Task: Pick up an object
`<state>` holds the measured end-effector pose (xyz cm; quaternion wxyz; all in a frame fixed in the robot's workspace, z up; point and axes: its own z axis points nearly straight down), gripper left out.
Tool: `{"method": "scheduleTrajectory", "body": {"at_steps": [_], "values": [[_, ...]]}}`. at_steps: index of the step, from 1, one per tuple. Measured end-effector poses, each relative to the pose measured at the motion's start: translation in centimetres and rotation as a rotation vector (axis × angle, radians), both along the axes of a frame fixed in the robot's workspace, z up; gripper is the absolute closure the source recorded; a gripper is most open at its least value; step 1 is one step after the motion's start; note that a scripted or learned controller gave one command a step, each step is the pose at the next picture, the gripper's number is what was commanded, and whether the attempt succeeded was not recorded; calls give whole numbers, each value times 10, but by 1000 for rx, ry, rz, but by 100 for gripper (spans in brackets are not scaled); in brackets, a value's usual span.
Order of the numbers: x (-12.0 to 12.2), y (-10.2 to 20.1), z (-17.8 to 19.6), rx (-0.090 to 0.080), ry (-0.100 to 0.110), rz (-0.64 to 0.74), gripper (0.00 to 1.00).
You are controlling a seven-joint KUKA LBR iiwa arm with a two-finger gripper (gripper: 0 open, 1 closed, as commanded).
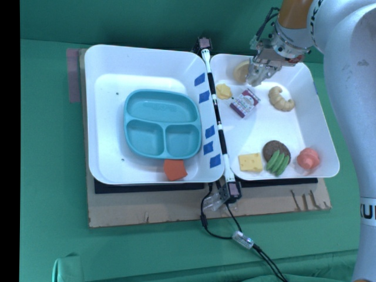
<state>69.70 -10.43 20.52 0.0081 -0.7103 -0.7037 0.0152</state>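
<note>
Bench: two shallow white plastic bins side by side, left bin (pixel 106 69) and right bin (pixel 317 134), split by a black-and-white divider rail (pixel 212 101) carrying four blue tape squares.

Grey arm with orange band (pixel 346 51) enters from the right, wrist over the far end of the right bin. The two-finger gripper (pixel 257 78) points down at the far-left corner of that bin, just beside a pale round bun-like piece (pixel 240 71).

Jaws: cannot tell whether spread or pressed together; the tips are too small and merge with the bun behind them. Nothing visibly pinched.

Progress, as a judgement: pick not done. Every object lies flat on a bin floor; none is lifted. The gripper is low and close to the bun, so the likely target is that piece, with closing and lifting left to do.

Count, left bin: one teal three-compartment plastic plate (pixel 161 124), one orange-red block (pixel 175 170) at its near edge.

Count, right bin: one bun, one tan croissant-shaped piece (pixel 281 98), one red-and-white small carton (pixel 245 103), one brown round cookie-like disc (pixel 274 148), one orange-pink lumpy toy (pixel 308 158), one yellow cheese wedge (pixel 251 162), one green pea-pod cluster (pixel 278 162), one small yellow piece (pixel 223 91) by the rail. Eight in all.
</note>
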Motion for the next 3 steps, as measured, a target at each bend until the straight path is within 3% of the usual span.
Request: {"method": "scheduleTrajectory", "body": {"at_steps": [1,3], "values": [[0,-1,0,-2,2,1,0],[-2,2,-18,1,5,8,0]]}}
